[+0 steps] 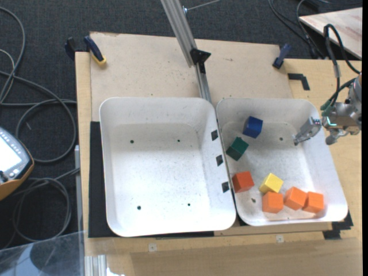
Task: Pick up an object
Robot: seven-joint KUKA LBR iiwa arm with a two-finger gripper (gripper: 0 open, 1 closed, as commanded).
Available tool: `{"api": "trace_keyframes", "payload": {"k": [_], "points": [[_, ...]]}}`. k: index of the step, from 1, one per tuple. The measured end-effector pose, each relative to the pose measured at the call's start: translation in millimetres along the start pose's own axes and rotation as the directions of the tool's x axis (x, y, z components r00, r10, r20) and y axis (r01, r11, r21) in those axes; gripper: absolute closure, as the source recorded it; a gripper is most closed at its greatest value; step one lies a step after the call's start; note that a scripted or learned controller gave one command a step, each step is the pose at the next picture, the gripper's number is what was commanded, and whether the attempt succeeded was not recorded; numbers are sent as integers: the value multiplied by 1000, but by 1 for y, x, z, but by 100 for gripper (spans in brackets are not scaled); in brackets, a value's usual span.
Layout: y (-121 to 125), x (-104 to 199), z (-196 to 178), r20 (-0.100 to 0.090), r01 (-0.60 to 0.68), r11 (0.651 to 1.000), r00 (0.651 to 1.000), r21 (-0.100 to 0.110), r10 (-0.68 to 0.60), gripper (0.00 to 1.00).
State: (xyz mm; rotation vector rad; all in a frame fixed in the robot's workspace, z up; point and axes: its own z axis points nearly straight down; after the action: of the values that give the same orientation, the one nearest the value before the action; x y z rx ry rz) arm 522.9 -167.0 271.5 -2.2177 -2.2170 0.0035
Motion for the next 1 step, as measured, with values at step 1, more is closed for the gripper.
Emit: {"api": "trace_keyframes", "payload": {"k": [1], "points": [[1,0,-2,2,1,1000,1000,-5,-1,0]]}}
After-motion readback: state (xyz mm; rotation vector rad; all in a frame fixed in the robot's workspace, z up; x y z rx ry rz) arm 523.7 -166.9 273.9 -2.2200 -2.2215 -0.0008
